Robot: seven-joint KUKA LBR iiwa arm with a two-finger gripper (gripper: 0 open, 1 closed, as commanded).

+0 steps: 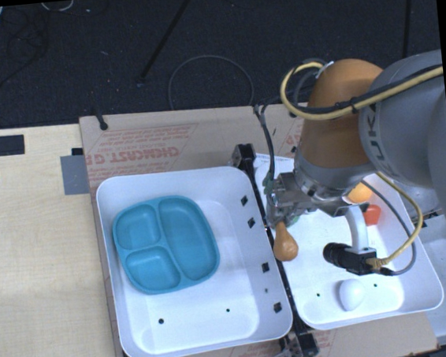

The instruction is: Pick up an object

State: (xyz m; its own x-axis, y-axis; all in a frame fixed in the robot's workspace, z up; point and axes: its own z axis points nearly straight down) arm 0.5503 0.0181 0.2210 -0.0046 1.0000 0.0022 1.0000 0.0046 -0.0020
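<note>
Hanging at right bin's (426, 303) left wall, end effector (279, 225) gripping brown pear-shaped object (285, 244), open floor below.

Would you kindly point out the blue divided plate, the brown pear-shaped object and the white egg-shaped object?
blue divided plate (166, 244): camera view, central ridge between compartments.
brown pear-shaped object (285, 245): camera view, its rounded body.
white egg-shaped object (351, 294): camera view, its top.

Bright, even overhead light; soft shadows, slightly grainy focus.
</note>
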